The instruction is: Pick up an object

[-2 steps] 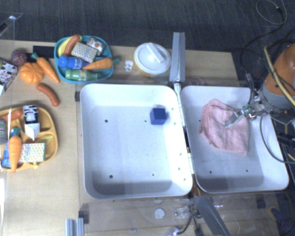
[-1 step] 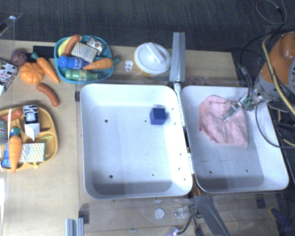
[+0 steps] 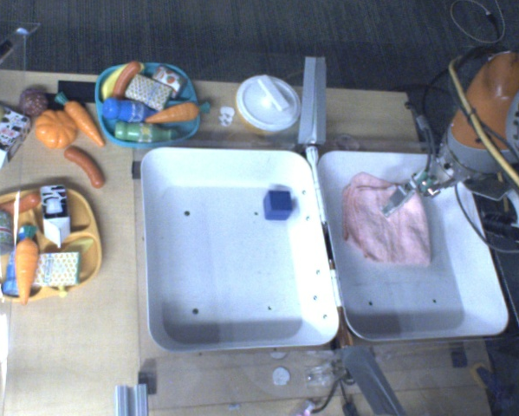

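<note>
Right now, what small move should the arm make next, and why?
Probably lower the end effector a little onto the pink cloth. It sits at the cloth's upper right edge in the right bin, and nothing is visibly held.

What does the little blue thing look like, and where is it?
Find the two white bins side by side and look in the left bin. Near its upper right corner sits a small dark blue block, alone on the white floor. The other bin holds a floppy pink cloth instead.
</note>
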Robot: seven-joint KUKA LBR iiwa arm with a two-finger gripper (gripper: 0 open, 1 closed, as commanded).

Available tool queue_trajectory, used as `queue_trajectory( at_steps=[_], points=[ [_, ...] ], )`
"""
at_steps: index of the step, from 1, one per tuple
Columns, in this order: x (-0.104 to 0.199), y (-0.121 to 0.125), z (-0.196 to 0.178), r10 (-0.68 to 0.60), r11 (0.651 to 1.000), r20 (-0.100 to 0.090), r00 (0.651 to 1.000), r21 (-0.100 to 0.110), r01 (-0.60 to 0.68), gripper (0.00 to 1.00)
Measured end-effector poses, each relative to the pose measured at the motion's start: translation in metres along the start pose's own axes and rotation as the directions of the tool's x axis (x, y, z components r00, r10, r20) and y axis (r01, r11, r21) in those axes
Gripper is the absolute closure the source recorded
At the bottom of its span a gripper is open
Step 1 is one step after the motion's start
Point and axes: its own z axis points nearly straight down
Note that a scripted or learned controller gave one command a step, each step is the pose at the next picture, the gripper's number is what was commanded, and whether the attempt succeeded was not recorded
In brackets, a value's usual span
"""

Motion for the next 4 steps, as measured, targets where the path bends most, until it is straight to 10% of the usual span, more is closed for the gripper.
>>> queue_trajectory(
  at_steps=[2,4],
  points=[
    [-0.045,0.003,0.001,-0.043,0.999,0.002,0.999,-0.001,0.043,0.0],
    [-0.019,0.016,0.032,-0.364,0.931,0.008,0.931,0.013,0.364,0.0]
  ],
)
